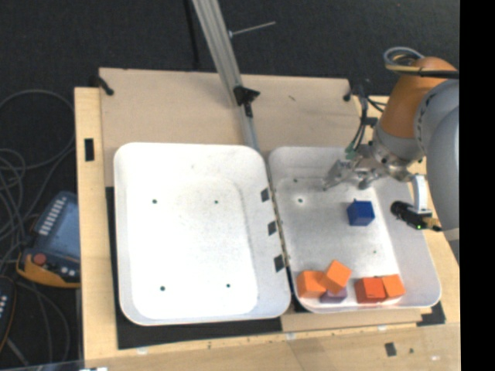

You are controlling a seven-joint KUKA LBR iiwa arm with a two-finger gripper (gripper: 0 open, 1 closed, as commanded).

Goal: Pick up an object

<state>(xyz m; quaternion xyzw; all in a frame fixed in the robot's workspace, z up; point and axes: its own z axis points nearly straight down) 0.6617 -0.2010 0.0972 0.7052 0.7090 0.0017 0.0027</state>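
Observation:
A blue cube (360,212) lies in the middle of the right bin (309,230). Along that bin's near edge sit several orange blocks (312,283), with one orange block (338,272) resting on a small purple piece (333,294), and two more orange blocks (379,287) to the right. My gripper (349,173) hangs over the far part of the right bin, up and left of the blue cube, apart from it. Its fingers (334,178) are spread with nothing between them.
The left bin (189,230) lies beside the right one. A slanted metal rail (224,52) runs from the top of the view down to the gap between the bins. A hand-held controller (54,238) and cables lie off the bench at the left.

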